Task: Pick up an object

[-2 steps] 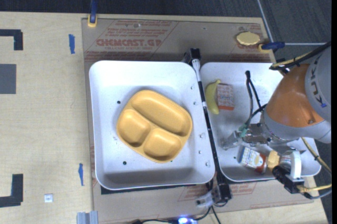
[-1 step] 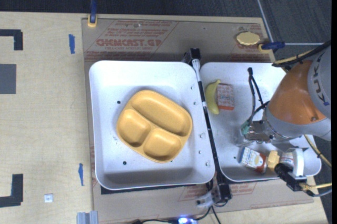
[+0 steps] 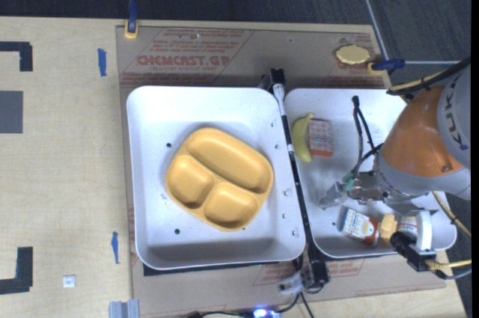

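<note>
Nearest you, at the front of the right shallow white bin (image 3: 333, 163), lies a small white packet with a red end (image 3: 358, 224), close to a small yellow lump (image 3: 388, 225). It looks light and soft-sided, likely slick, so you should take it across its narrow width at the middle and press gently. Just behind it hangs the end effector (image 3: 340, 193), low over the bin floor. You cannot tell how wide it stands, and nothing shows in its hold. Farther back, against the bin's left wall, a yellow banana (image 3: 301, 137) touches a small white carton with red print (image 3: 321, 137). The carton looks stiffer and is probably the easier catch. In the left white bin (image 3: 150, 122) rests an upturned orange-yellow plastic sectioned tray (image 3: 218, 178), broad and smooth. The pale wooden desk (image 3: 60, 159) carries both bins.
</note>
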`<state>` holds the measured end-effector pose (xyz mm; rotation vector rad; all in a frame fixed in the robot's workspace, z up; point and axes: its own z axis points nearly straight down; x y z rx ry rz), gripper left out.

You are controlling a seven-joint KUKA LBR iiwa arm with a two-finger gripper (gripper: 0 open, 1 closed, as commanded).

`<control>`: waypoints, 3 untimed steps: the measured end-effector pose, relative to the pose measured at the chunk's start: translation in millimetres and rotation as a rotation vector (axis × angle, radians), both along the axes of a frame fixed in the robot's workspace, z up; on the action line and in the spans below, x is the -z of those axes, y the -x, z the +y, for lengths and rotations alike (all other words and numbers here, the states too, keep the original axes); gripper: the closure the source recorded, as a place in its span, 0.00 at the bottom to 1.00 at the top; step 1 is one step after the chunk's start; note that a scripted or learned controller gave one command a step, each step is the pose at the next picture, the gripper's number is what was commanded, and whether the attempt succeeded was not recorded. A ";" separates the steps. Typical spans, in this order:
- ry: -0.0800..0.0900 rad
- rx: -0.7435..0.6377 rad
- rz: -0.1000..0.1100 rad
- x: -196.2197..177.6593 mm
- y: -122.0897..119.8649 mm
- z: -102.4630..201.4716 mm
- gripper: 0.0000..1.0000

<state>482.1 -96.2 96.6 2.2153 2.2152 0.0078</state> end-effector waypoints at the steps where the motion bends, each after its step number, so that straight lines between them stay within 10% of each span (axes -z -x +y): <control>1: -0.003 0.000 0.008 10.7 2.2 1.4 0.00; 3: -0.004 -0.001 0.007 10.8 1.9 0.7 0.00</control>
